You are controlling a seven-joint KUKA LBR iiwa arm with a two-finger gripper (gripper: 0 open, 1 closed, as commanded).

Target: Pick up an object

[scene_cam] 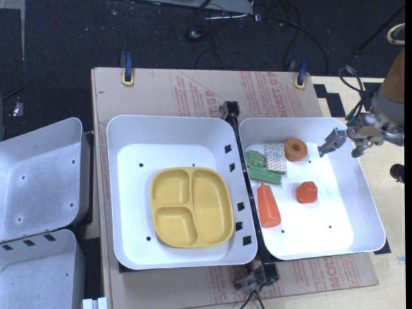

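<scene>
One fixed camera looks down at a slant on the tabletop [167, 85], from fairly high. Both bins, left [122, 172] and right [360, 192], fit in frame. The arm [394, 92] enters from the right.

— What lies in the right bin [360, 192]?

— A brown doughnut [296, 149] near the back, a pale speckled block [275, 158] just left of it, and a green piece [261, 168] by the left wall.

— And the rest?

— An orange carrot [268, 205] lies lengthwise below the green piece; a red, roundish item [307, 192] sits apart, mid-bin.
</scene>
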